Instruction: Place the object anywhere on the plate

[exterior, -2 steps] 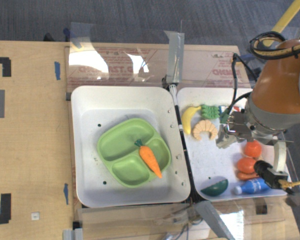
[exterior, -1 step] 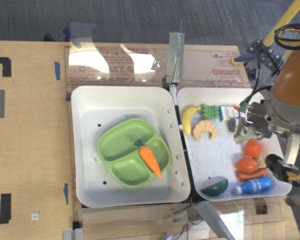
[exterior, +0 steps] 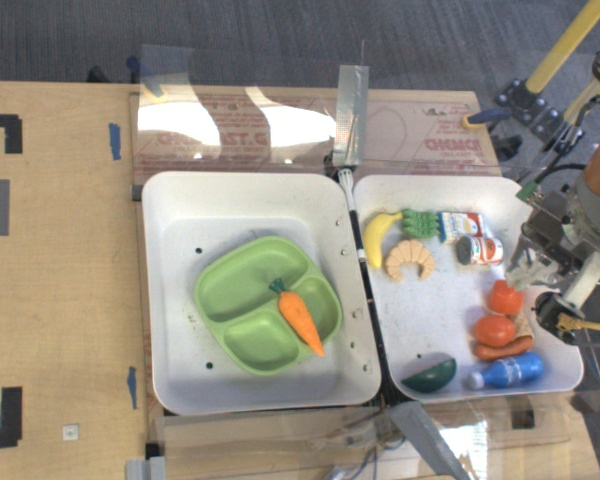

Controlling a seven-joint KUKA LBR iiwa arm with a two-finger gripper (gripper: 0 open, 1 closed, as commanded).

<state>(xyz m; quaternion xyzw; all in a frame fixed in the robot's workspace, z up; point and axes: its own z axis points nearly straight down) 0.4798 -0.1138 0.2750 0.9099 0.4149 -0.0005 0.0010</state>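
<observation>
A green divided plate [exterior: 250, 303] lies in the left bin [exterior: 170, 268]. An orange toy carrot [exterior: 300, 318] with a green top rests on the plate, slanting across the divider between its right and front compartments. My gripper [exterior: 533, 265] hangs over the right edge of the right bin [exterior: 430, 318], just above an orange-red tomato [exterior: 506, 297]. It is far to the right of the plate and the carrot. Nothing shows held in it.
The right bin holds a banana [exterior: 379, 235], a croissant [exterior: 410, 259], a green leafy toy [exterior: 418, 224], a can [exterior: 477, 248], a red pepper [exterior: 498, 334], a blue bottle [exterior: 506, 372] and a dark green avocado [exterior: 430, 374]. A ridge separates the two bins.
</observation>
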